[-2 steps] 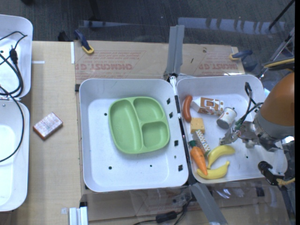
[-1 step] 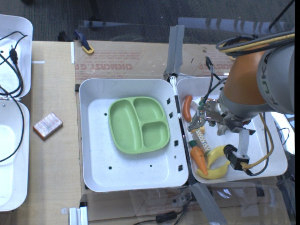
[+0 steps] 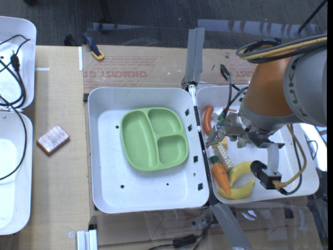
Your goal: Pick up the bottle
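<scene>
My gripper (image 3: 217,134) hangs low over the left part of the right bin (image 3: 307,184), below the grey and orange wrist. It sits among toy foods: a red sausage (image 3: 208,117) just behind it, a pale ridged piece (image 3: 223,152) just in front, then a carrot (image 3: 220,176) and a banana (image 3: 240,182). The wrist and arm cover most of the middle of this bin, so I cannot make out a bottle or anything else lying under them.
The left bin (image 3: 104,139) holds a green divided plate (image 3: 154,138). A small patterned box (image 3: 52,139) lies on the bench to the left. A black cable and connector (image 3: 265,177) hang from the wrist over the right bin's front.
</scene>
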Robot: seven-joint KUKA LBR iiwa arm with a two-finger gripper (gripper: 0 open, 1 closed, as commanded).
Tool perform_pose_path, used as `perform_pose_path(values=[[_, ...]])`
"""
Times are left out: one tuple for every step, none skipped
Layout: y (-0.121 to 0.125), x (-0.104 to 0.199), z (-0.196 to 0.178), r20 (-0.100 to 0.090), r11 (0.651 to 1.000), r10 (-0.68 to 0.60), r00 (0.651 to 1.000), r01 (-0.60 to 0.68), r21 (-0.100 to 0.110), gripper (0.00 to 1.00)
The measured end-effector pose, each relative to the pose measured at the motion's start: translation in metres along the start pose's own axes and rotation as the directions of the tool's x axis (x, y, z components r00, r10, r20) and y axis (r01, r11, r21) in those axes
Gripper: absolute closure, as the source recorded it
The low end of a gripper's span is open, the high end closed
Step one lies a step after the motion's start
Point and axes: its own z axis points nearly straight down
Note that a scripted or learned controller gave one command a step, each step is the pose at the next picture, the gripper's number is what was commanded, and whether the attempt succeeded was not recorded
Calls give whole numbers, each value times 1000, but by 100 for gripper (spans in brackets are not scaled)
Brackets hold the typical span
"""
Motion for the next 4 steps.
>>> perform_pose_path(values=[[57,-59,0,0,997,72,997,-72,-1,0],[57,-59,-9,2,997,71,997,-71,1,100],[35,-62,0,0,995,105,995,-105,0,100],[21,-36,0,0,967,253,967,-253,1,100]])
